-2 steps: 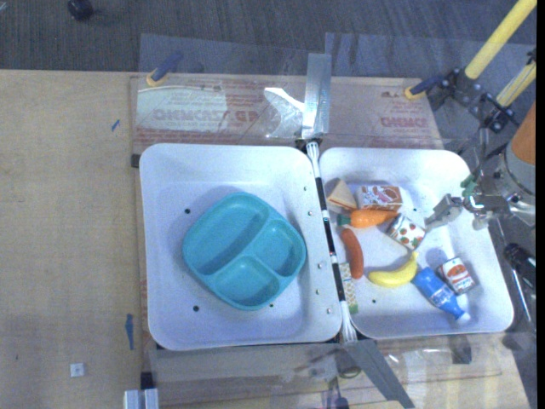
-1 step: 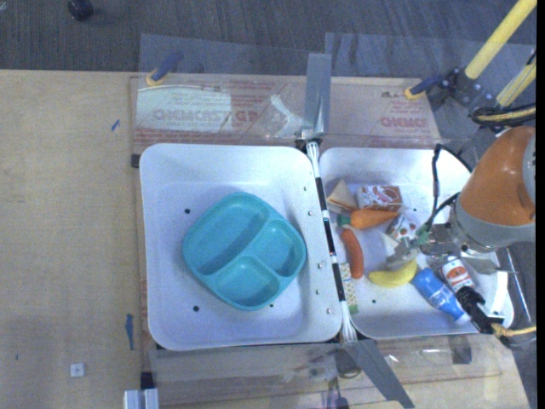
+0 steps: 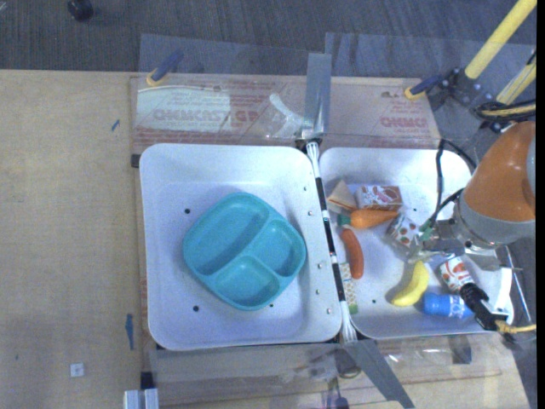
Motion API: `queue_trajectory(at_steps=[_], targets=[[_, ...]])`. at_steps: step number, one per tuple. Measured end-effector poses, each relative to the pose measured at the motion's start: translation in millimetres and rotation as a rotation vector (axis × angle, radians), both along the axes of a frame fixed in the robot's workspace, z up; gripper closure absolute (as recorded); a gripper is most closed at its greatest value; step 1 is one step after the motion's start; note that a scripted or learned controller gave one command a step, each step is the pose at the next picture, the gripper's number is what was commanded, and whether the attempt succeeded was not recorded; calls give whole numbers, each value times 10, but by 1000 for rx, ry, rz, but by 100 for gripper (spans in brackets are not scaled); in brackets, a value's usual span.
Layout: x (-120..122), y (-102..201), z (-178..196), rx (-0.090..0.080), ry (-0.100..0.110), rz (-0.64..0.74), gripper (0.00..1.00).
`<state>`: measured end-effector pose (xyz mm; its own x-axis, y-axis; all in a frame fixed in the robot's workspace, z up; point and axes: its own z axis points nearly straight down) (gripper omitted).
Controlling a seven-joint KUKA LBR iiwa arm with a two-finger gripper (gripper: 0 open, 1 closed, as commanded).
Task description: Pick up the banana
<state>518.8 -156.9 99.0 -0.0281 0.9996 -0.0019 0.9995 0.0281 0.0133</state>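
Table [image 3: 60, 228] is tan wood and carries two white bins side by side. Left bin [image 3: 170, 177] holds one teal plate [image 3: 244, 250] with three compartments, sitting roughly mid-bin, tilted diagonally. Nothing on the plate.

Right bin [image 3: 375, 164] holds the clutter. Left to right: one sausage [image 3: 352, 252], red-orange, lying lengthwise near the bin's left wall; one carrot [image 3: 373, 219], orange, just far of the sausage's top end; one small carton [image 3: 378, 197] with red and white print, just far of the carrot, next to a tan wedge-shaped item I can't identify. One patterned wrapper [image 3: 404, 229] right of the carrot.

One banana [image 3: 410, 286]: yellow, short, curved, smooth plastic look, darker tip at the far end. It lies in the near half of the right bin, right of the sausage, apart from it, just left of one blue bottle [image 3: 445, 305] lying on its side near the bin's near wall. One red-and-white can [image 3: 455, 272] is just right of the banana's far end.

Arm comes in from the right, orange band above grey wrist. Claw [image 3: 428, 242] sits low over the bin just far of the banana's upper tip, near the wrapper. Claw state: can't tell, too small and cluttered. Banana rests on the bin floor.
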Motion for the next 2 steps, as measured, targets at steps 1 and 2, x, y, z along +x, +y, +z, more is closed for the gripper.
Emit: queue_trajectory(at_steps=[1, 2], targets=[[-99, 435, 1165, 2, 13, -177, 100], [-100, 435, 1166, 2, 14, -177, 0]])
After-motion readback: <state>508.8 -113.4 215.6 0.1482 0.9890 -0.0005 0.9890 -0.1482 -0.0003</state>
